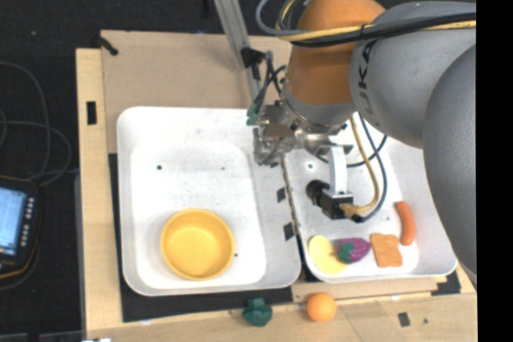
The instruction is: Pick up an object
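My gripper [268, 146] hangs over the ridge where the two bins meet, near their far half, with the grey arm and its orange band [325, 52] above it. No object shows at its tip. A yellow bowl [197, 243] sits upright in the near part of the left bin [144, 140]. Along the near edge of the right bin [433, 252] lie a pale yellow piece [321, 252], a purple and green item [350, 250], an orange block [387, 250] and a red-orange sausage shape [406, 222].
An orange ball [321, 306] and a small green object [257, 311] lie on the bench in front of the bins. A slanted metal rail [224, 4] rises behind the gripper. Cables and a black fitting [329, 200] hang from the wrist over the right bin.
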Action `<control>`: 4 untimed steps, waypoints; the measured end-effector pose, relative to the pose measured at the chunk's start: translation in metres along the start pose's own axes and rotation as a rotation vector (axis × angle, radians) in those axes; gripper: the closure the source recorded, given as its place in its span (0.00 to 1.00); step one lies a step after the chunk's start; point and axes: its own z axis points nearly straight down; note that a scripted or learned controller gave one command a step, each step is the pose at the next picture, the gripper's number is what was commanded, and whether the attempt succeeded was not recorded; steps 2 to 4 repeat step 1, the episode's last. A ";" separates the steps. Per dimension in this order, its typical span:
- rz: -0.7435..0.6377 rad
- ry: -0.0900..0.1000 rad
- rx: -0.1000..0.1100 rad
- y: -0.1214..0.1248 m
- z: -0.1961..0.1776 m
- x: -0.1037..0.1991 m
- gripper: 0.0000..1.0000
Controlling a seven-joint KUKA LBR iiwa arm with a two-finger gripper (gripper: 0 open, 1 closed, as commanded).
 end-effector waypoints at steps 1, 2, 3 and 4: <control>0.005 0.000 -0.001 0.001 0.000 -0.003 0.00; 0.005 0.000 -0.001 0.001 0.000 -0.003 0.00; 0.005 0.000 -0.001 0.001 0.000 -0.003 0.00; 0.005 0.000 -0.001 0.001 0.000 -0.003 0.00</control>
